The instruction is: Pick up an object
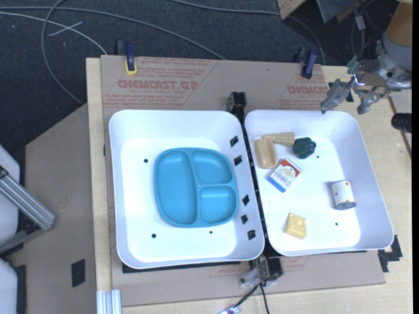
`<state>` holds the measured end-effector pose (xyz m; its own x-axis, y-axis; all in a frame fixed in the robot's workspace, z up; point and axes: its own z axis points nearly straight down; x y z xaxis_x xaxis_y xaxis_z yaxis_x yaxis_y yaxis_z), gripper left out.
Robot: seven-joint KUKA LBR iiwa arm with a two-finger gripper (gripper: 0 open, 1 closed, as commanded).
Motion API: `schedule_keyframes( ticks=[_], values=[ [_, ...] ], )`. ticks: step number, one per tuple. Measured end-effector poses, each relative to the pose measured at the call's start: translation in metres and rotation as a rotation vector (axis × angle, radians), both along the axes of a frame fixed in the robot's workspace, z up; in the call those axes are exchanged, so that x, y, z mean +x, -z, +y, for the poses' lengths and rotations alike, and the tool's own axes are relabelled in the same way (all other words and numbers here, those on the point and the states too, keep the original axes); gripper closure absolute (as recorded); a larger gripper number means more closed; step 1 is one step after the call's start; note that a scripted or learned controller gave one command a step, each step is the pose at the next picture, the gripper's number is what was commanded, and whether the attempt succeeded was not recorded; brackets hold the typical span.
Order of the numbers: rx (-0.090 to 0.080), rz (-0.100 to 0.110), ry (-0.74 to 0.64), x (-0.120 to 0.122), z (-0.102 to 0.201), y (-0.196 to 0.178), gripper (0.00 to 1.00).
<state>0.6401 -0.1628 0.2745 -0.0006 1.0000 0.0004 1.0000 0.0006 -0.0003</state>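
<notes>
In the right bin (366,175) lie several small objects: a dark green lump (303,147), a tan bread-like piece (265,153), a flat tan stick (283,138), a red, white and blue packet (284,175), a small white can on its side (342,194) and a yellow wedge (295,226). My gripper (345,101) hovers over the far rim of the right bin, up and to the right of the green lump. Its fingers are spread open with nothing between them.
The left bin (131,175) holds a blue divided plate (196,187). A black divider with clips (245,175) runs between the bins. Blue clamps (130,59) (308,62) grip the board's far edge. Cables lie on the dark floor beyond.
</notes>
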Motion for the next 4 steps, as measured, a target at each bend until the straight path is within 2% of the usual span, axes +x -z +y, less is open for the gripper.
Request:
schedule_keyframes(
  ticks=[1,2,3,4],
  values=[
    [0.001,0.006,0.002,-0.004,-0.009,0.050,0.00],
    [0.001,0.004,-0.001,0.005,-0.005,0.099,0.00],
    [0.001,0.003,-0.001,0.001,0.001,0.143,0.00],
    [0.001,-0.002,-0.001,0.003,0.001,0.129,1.00]
  ],
)
